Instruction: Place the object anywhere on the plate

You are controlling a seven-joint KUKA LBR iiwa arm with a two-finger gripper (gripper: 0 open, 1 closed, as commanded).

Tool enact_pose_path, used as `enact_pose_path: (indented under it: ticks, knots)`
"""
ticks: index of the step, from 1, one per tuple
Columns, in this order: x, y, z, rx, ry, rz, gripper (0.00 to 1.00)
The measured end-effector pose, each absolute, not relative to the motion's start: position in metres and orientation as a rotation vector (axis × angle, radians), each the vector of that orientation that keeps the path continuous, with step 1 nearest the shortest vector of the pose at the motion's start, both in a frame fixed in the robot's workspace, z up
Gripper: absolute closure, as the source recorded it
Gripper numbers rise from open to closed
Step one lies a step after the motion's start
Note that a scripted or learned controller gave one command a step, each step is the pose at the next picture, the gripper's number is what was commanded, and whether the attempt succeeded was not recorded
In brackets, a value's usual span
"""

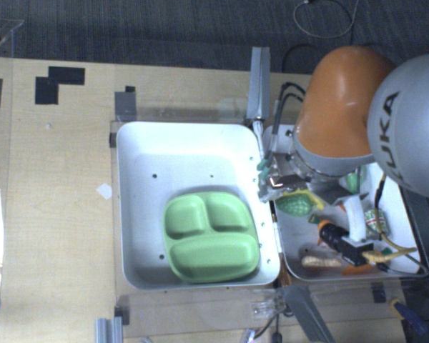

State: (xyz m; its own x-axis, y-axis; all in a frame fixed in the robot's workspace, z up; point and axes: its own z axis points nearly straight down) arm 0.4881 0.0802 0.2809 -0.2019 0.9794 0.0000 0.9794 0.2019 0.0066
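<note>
My pincer hung low over the right bin's clutter, its grip impossible to tell, near a green-and-yellow object because the green plate waited bare in the left bin

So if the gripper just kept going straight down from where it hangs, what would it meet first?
Probably the green textured object lying in the right bin, just below the gripper. Depth is hard to judge from this slanted view, so it might instead meet the bin's floor beside it.

Plate in left bin, near its front, cluttered right bin beside it under the arm
</note>
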Motion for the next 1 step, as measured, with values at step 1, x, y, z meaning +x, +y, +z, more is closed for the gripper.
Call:
enact_pose_path:
  ticks: [1]
  knots:
    - [0.4868,0.1509,0.2003,1.923,2.484,0.002,1.00]
